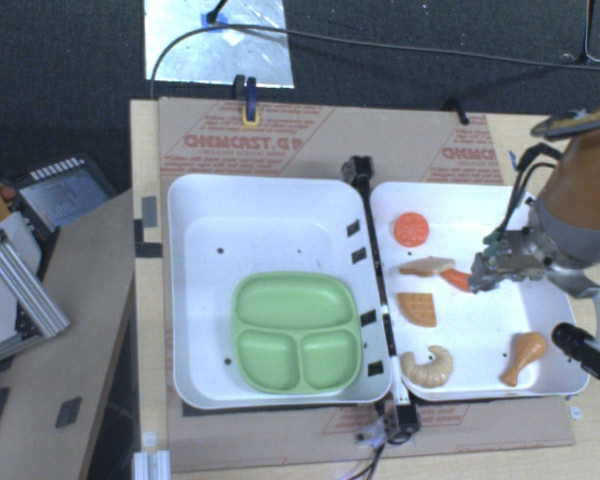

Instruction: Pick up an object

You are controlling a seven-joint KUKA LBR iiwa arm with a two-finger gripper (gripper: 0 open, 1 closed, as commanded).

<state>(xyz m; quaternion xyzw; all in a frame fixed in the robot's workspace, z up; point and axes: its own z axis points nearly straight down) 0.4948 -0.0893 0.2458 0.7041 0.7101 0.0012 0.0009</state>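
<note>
A small orange piece (456, 279) lies in the right bin (480, 348), beside a tan strip (427, 266). The claw (483, 271) is low, touching it. Whether it's pinching, I cannot tell. Nothing looks lifted yet.

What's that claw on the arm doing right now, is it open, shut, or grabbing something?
Gripper: down in the right bin at the orange-red piece; open, shut or holding cannot be told.

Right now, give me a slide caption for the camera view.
KUKA arm's tool poised at an orange piece among toy foods in the right bin; green divided tray in the left bin.
</note>
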